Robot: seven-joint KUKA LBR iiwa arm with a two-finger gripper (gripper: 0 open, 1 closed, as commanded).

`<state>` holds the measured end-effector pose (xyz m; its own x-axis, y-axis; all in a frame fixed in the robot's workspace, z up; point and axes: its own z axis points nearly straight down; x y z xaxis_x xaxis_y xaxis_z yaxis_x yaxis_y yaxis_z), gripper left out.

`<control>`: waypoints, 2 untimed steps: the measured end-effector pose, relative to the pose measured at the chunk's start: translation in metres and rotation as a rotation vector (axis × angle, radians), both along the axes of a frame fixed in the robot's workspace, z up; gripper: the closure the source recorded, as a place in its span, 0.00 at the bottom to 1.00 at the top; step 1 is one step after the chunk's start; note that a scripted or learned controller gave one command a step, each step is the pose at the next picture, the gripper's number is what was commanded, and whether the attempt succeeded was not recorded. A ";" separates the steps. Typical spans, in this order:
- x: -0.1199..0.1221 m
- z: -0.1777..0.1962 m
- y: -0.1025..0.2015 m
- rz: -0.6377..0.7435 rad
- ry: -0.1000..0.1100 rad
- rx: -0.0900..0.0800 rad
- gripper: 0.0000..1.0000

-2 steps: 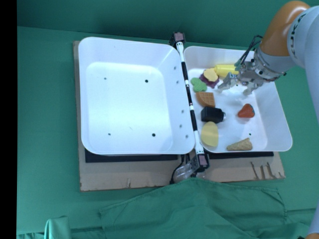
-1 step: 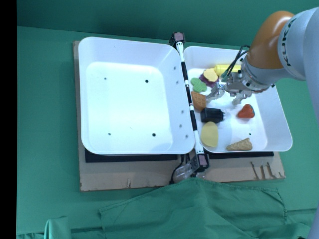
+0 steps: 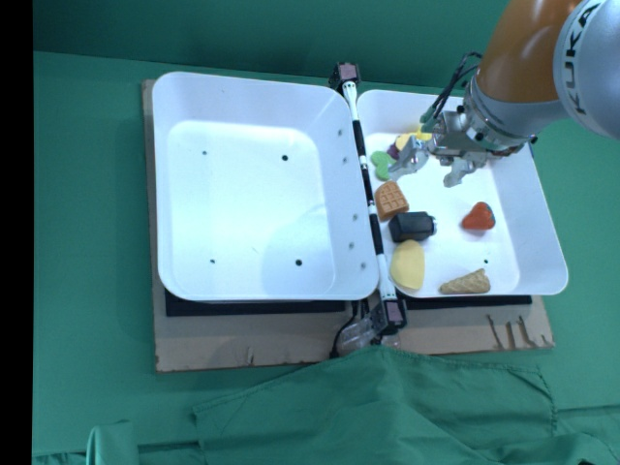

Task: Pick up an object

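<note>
Right bin [image 3: 542,260], small toys scattered: red lump [image 3: 478,217], black block [image 3: 412,226], waffle-textured orange piece [image 3: 391,200], smooth yellow oval [image 3: 408,264], tan cone [image 3: 466,283], purple-green cluster [image 3: 386,160] at upper left. Claw [image 3: 433,166] above the cluster, fingers spread, gripping nothing. Left bin [image 3: 257,177] glossy white. Green cloth on tabletop [image 3: 87,260].

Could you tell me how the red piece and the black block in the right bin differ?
The small red wedge-shaped piece is bright and tapered; the black rectangular block is dark and boxy. The red piece lies nearer the bin's right wall, the black block nearer the divider. Both rest untouched on the right white bin's floor.
</note>
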<state>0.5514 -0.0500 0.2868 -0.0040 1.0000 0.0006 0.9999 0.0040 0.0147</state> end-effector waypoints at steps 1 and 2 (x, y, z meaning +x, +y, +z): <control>0.005 -0.053 -0.048 -0.013 0.018 -0.003 0.00; 0.045 -0.107 -0.106 -0.012 0.006 -0.004 0.00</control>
